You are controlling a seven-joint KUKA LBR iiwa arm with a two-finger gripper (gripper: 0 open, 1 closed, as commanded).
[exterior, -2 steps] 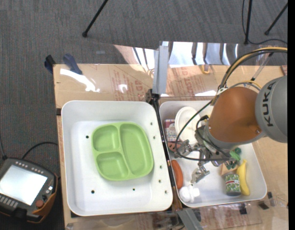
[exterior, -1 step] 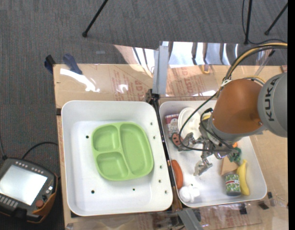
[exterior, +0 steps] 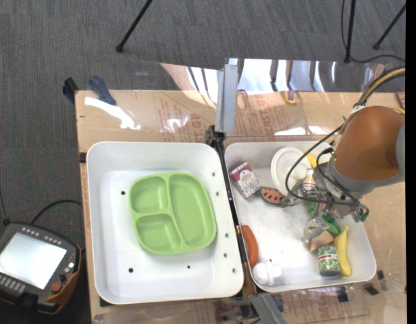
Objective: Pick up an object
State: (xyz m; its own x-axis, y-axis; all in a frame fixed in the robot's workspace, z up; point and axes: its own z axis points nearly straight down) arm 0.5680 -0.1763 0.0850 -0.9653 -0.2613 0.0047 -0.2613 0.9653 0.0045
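In the right bin (exterior: pixel 297 285), near its right wall, my gripper (exterior: pixel 321 229) hangs low over the clutter; whether it grips anything I cannot tell. Just beside it lies a banana (exterior: pixel 343 250), long axis running front to back, stem end toward the far wall. I would close across its narrow width (the green-capped jar (exterior: pixel 328 260) crowds its left side).

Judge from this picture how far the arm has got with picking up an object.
Done: the gripper is down in the right bin, among the banana and can. In hand: nothing visibly between its fingers. Left: grasping and lifting one; every object lies in the bin.
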